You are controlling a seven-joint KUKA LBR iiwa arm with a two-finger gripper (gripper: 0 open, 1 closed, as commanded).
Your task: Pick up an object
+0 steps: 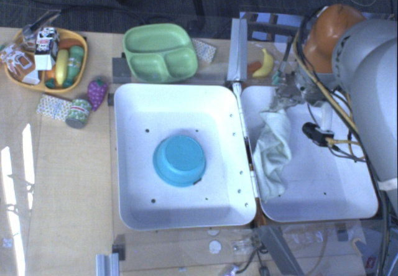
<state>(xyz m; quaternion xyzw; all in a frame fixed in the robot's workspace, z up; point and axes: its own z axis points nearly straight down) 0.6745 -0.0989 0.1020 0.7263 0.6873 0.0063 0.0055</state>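
Note:
A blue bowl (pixel 180 160) lies upside down in the middle of the left bin (pixel 134 206). In the right bin (pixel 336 200) a crumpled white cloth (pixel 272 150) runs along the left wall, from the far end down toward the front. My gripper (pixel 286 92) hangs at the far left corner of the right bin, right over the cloth's upper end. Cables and the wrist hide where the two meet. The grey arm with its orange band (pixel 329 27) covers the bin's right side.
Behind the bins sit a green divided plate (pixel 158 52) and a toy banana (pixel 266 63). To the left on the bench are a yellow bowl of toy food (pixel 46 60), purple grapes (pixel 96 92), a small can (pixel 78 113) and a packet (pixel 52 105).

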